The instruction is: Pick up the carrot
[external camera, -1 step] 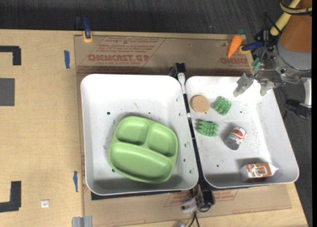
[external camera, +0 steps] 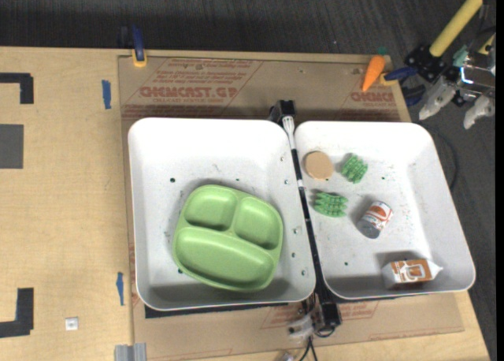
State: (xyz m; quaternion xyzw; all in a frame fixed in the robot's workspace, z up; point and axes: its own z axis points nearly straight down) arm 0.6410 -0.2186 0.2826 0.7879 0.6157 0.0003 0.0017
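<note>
carrot lying outside both bins on cardboard behind right bin, tip down | hand parked far right, well apart | grip state: cannot tell | grasp not begun

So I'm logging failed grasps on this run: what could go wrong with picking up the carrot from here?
The carrot lies outside both bins, on the board beyond the right bin, right by its rim, so a descent could clip the rim. It is small and tapered, so it may slip out. The gripper sits at the far right edge, leaving a long approach.
</note>
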